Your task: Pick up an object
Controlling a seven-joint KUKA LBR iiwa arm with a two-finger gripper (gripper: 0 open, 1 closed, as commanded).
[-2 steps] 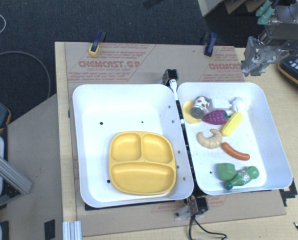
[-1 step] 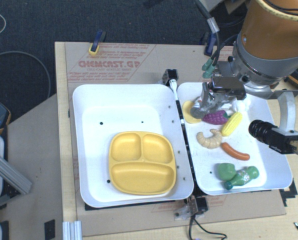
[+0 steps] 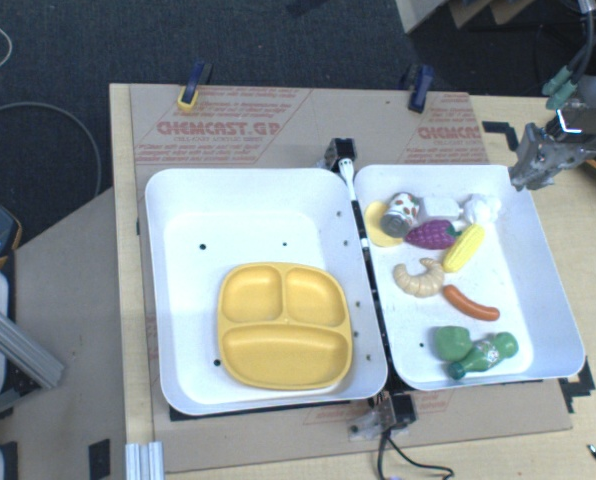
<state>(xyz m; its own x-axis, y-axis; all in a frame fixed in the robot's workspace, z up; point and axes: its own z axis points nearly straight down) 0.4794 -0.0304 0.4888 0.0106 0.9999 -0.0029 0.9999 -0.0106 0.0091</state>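
The right bin [image 3: 548, 268] holds several toy foods: a yellow corn cob [image 3: 462, 248], a purple grape bunch [image 3: 430, 234], a tan croissant [image 3: 419, 278], an orange sausage [image 3: 470, 303], a green vegetable [image 3: 475, 349], a white piece [image 3: 479, 208] and a red-and-white round piece [image 3: 404, 209] on a yellow slice. My gripper [image 3: 531, 173] hangs at the bin's far right corner, above its rim, apart from all the toys. Nothing sits between its fingers that I can see.
The left bin [image 3: 178, 218] holds a yellow three-compartment plate [image 3: 283, 325]. A black clamp [image 3: 341, 154] sits between the bins at the back. Blue clips [image 3: 419, 86] pin the cardboard base at the far edge. Cables run at the upper right.
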